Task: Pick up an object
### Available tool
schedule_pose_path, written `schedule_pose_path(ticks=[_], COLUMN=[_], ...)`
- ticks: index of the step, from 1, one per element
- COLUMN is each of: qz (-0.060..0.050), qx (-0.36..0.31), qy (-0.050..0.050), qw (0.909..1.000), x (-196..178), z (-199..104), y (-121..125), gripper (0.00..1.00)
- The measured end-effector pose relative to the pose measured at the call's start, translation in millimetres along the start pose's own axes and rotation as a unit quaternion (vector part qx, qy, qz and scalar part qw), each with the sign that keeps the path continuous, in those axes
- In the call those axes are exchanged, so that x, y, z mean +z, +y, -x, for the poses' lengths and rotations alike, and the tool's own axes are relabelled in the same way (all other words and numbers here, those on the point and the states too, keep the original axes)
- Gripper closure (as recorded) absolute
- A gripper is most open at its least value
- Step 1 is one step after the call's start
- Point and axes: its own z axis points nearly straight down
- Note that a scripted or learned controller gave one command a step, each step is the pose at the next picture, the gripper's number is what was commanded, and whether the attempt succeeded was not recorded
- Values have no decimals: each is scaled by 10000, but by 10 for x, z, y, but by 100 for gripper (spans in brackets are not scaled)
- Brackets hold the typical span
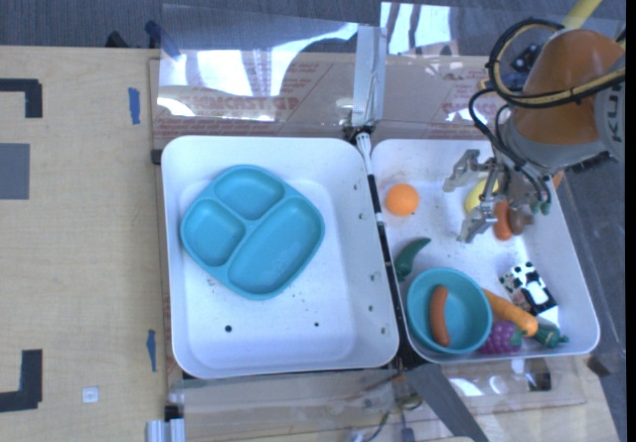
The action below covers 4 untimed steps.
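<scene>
The claw [475, 200] hangs spread and empty low in the right bin [576, 261], the orange ball [401, 200] just beside it, so I judge the pick goes best by centring the fingers [462, 172] around the ball before closing.

Left bin roomy, right bin crowded along its near edge.

In the left bin [199, 331] 1 blue divided plate [253, 229] sits up and left of centre, leaving bare floor along the near and right sides. The right bin [437, 157] has open floor across its far strip around the orange ball [401, 200]; the blue bowl [449, 309] with a sausage [439, 315], the carrot [512, 311], grapes [502, 336] and black-and-white toy [527, 286] block the near corner. The gripper [484, 200] occupies the bin's right-centre.
</scene>
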Motion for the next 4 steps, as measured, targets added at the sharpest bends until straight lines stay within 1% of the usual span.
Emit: schedule_pose_path(ticks=[1,2,3,4], qz=[1,-18,-4,-4], qx=[483,1064,1379,191], qy=[66,85,65,81], qw=[9988,9943,9904,9998], x=[151,142,125,-238], z=[241,-155,-427,-1211], y=[160,-687,-50,-488], gripper=[0,0,0,0])
